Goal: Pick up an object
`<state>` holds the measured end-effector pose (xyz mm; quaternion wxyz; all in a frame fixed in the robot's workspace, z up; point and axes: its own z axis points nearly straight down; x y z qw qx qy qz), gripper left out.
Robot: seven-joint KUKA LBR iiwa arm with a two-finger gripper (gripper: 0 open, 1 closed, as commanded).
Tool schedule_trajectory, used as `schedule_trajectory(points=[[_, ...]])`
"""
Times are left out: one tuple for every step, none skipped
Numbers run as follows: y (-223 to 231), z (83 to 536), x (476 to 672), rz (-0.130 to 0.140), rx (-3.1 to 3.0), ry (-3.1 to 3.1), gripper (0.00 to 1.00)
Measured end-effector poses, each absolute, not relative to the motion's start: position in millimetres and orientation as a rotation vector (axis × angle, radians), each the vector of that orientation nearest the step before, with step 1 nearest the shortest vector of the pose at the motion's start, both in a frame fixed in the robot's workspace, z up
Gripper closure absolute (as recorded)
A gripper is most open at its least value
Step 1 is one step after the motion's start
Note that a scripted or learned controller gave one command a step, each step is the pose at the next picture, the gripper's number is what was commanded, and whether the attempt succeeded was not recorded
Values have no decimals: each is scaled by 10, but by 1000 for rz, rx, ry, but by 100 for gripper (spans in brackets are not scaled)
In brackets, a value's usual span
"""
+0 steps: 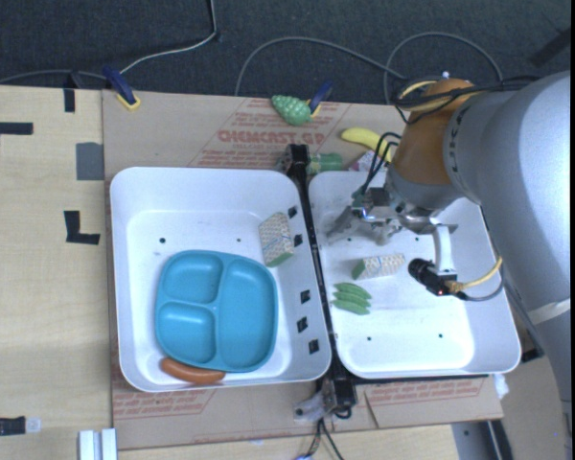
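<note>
My gripper (357, 220) hangs low over the upper left part of the right bin (460, 343), below the orange-banded wrist. Nothing shows in its grasp. A small patterned block with a green end (379, 264) lies just below the gripper, apart from it. A green pea pod (353, 298) rests further down near the bin's left wall. In the left bin (144, 209) a blue divided plate (216, 310) lies flat, an orange sausage (192, 371) sits at its lower edge, and a patterned sponge block (277, 237) leans by the right wall.
The grey arm covers the right bin's upper right corner. Behind the bins, on the cardboard, lie a yellow banana (362, 139), a green knobbly toy (292, 109) and a green piece (328, 162). A black divider (311, 257) separates the bins. Cables run along the back.
</note>
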<state>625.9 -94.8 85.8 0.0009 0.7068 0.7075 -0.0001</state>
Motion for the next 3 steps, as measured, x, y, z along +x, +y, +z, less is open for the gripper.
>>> schedule_trajectory(points=[[-1151,867,5913,3,2217,2219,0],[-1159,963,5914,2,2216,2217,100],[-1159,962,5913,2,2217,2217,0]])
